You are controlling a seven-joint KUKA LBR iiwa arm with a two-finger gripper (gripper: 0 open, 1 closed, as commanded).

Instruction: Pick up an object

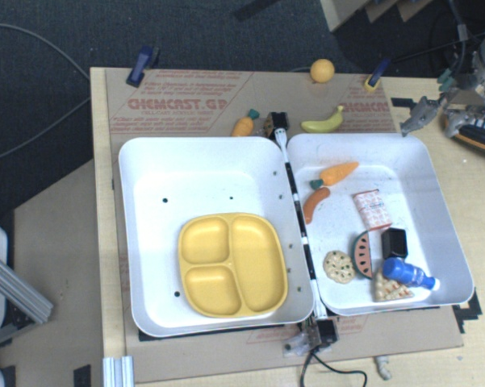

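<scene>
The right bin holds several small objects. An orange carrot lies near its back left, with a reddish sausage just in front of it. A red-and-white packet lies mid-bin. Toward the front are a watermelon slice, a black block, a round cookie, a blue bottle on its side and a tan cracker under the bottle. The left bin holds a yellow divided plate.
Behind the bins, on the cardboard, lie a yellow banana, an orange ball and a small orange toy. Blue clamps grip the board's back edge. Grey hardware and cables crowd the upper right.
</scene>
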